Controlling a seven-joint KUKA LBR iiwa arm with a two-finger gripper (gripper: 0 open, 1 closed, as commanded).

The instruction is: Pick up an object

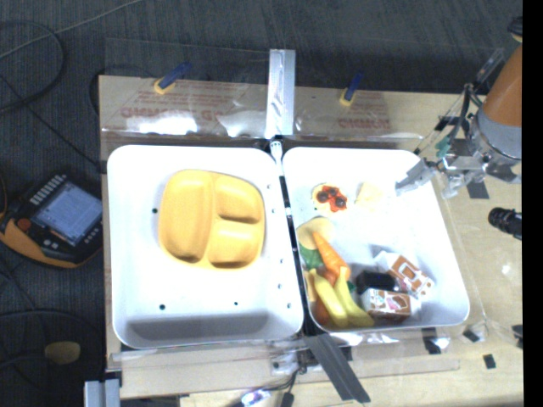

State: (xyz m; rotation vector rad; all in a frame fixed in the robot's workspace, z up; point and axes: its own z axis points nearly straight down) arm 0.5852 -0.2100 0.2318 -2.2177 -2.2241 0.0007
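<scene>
The right bin (441, 227) holds a heap of toy food. An orange carrot (329, 257) lies over yellow bananas (336, 302) near the bin's left wall, with a green piece (307, 259) beside them. Two brown and white cartons (388, 303) (410, 276) and a black object (371, 279) sit at the front right. A small round piece with red and black spots (330, 197) and a pale wedge (369, 193) lie at the back. My gripper (422, 173) hangs over the bin's back right corner, above and right of the pale wedge, and nothing is visibly in it.
The left bin (127, 295) holds a yellow divided plate (210, 219). A metal bar (281, 83) stands at the back between the bins, with plastic sheeting clamped behind. A handheld pendant (61, 217) lies on the floor at the left.
</scene>
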